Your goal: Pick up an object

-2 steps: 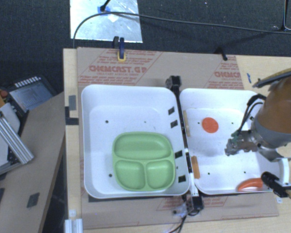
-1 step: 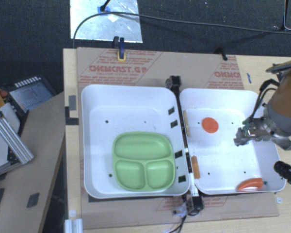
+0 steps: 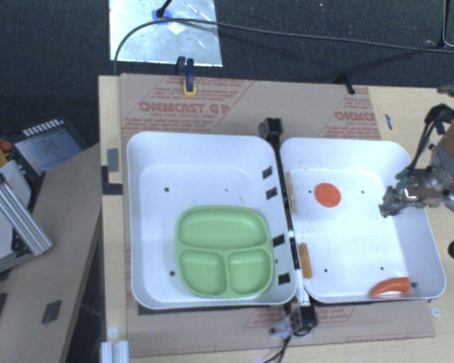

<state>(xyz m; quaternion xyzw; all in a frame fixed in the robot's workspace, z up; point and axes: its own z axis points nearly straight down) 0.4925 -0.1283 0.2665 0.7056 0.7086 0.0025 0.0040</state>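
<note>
The gripper [image 3: 388, 205] hangs over the right side of the right bin [image 3: 420, 240], and the arm [image 3: 450, 165] comes in from the right edge. It is too small and blurred to tell how it is set, and no object is seen in it. An orange round disc [image 3: 328, 195] lies on the bin floor to the left of it, well apart. An orange curved piece [image 3: 391, 286] lies below it, near the front right corner of the same bin. A thin orange stick [image 3: 305, 259] lies further left, along the bin's left wall. In the left bin [image 3: 147, 203], far to the left, sits a green divided tray [image 3: 223, 249] with three compartments. Both bins stand on the bench [image 3: 234, 100].
</note>
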